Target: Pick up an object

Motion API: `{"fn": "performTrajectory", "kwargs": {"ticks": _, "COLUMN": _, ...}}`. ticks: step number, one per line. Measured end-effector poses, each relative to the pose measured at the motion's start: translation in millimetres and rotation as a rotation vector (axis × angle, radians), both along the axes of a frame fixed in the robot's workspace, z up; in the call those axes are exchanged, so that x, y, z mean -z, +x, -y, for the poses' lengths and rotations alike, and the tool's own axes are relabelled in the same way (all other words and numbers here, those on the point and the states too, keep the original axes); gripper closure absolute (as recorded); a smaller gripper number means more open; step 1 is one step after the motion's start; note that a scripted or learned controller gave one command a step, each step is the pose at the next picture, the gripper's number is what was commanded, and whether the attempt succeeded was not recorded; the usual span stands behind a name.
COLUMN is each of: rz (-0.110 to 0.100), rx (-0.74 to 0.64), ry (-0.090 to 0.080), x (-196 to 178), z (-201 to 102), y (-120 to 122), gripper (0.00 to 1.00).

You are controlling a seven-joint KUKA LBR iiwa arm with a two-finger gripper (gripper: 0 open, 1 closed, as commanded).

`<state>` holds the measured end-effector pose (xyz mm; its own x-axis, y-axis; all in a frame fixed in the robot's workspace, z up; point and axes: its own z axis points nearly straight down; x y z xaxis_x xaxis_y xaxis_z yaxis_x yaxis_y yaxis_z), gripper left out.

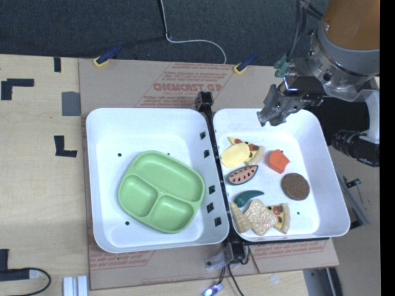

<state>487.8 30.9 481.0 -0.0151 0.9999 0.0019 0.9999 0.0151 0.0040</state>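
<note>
the gripper (270,119) hangs over the back rim of the right bin (326,159) — its claw state i cannot tell — well apart from the orange block (278,161).

Hidden and cut-off bits

The big arm (352,17) is cut off by the top edge, so most of it is out of sight. The gripper (271,117) is dark and small, and its tips cannot be made out. At the near end of the right bin (330,165), some flat toy foods (262,217) lie on top of each other, so parts are covered. A cable (18,275) runs off the left edge, near the corner.
</note>
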Motion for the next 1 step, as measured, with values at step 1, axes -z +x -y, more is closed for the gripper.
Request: {"fn": "performTrajectory", "kwargs": {"ticks": 1, "rz": -0.010, "rx": 0.007, "ry": -0.002, "x": 40.7, "z": -54.8, "y": -4.8, "gripper": 1.00}}
